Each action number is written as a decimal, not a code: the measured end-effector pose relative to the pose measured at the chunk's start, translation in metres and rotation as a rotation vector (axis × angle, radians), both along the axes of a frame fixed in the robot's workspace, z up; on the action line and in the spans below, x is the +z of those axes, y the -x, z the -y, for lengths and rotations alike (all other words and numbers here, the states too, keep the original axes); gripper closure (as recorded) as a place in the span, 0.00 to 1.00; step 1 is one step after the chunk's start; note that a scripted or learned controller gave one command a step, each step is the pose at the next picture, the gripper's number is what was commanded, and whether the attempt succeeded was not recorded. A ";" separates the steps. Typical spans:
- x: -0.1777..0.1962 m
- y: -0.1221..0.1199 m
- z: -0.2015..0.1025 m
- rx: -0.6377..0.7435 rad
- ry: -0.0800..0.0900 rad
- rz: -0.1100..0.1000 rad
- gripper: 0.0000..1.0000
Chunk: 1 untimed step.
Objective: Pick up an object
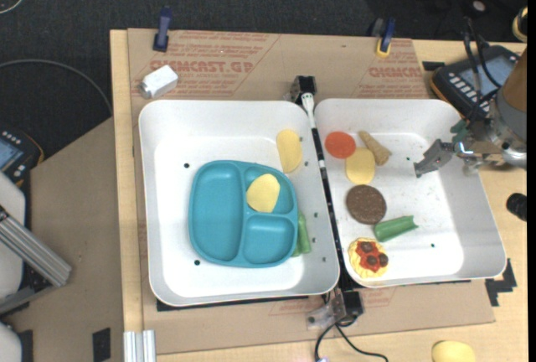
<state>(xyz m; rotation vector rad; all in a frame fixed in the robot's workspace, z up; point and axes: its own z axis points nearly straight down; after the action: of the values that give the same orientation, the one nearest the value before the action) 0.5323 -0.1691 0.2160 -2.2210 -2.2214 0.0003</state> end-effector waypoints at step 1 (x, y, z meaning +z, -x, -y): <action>-0.109 -0.064 -0.037 0.005 -0.003 -0.005 0.00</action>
<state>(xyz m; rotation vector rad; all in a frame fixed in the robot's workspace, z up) 0.5963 -0.1323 0.1074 -2.2112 -2.2234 0.0022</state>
